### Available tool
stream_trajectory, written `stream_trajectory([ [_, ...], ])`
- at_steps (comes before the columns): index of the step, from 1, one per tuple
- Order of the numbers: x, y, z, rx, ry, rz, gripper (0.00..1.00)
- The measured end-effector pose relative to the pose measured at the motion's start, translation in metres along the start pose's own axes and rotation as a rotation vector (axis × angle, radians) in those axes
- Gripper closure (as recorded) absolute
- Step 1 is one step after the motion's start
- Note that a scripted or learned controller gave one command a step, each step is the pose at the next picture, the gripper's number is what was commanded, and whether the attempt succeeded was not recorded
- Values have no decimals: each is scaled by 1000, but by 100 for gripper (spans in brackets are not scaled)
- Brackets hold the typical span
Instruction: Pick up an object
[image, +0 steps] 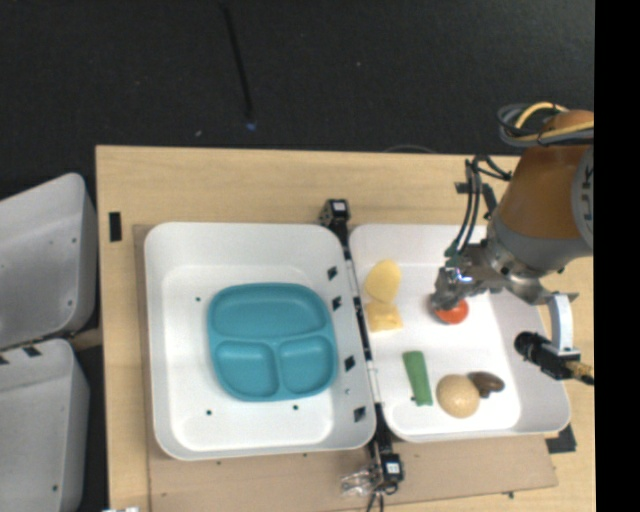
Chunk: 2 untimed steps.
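Bench (250, 185), wood, centre of frame: two white bins side by side.

Left bin (180, 420): one teal divided tray (270, 338).

Right bin (530, 400): yellow object (383, 292) at its left; green block (417, 377) and tan ball (459, 395) lower centre; small brown item (487, 382) touching the ball; red-orange object (452, 312) upper centre.

Hand (450, 292): directly over the red-orange object; spread or pressed together, cannot tell.

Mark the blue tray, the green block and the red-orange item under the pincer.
blue tray (268, 317): camera view, on the floor of its large upper compartment.
green block (417, 378): camera view, middle of its top face.
red-orange item (453, 313): camera view, on its visible lower part, below the pincer (449, 293).
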<state>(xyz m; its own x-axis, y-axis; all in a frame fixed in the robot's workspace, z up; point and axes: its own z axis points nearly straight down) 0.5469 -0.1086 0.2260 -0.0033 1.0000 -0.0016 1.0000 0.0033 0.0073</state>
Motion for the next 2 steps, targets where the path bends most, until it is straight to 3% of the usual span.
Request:
stream_trajectory([
  [2,97,-5,2,7,3,-4,100],
])
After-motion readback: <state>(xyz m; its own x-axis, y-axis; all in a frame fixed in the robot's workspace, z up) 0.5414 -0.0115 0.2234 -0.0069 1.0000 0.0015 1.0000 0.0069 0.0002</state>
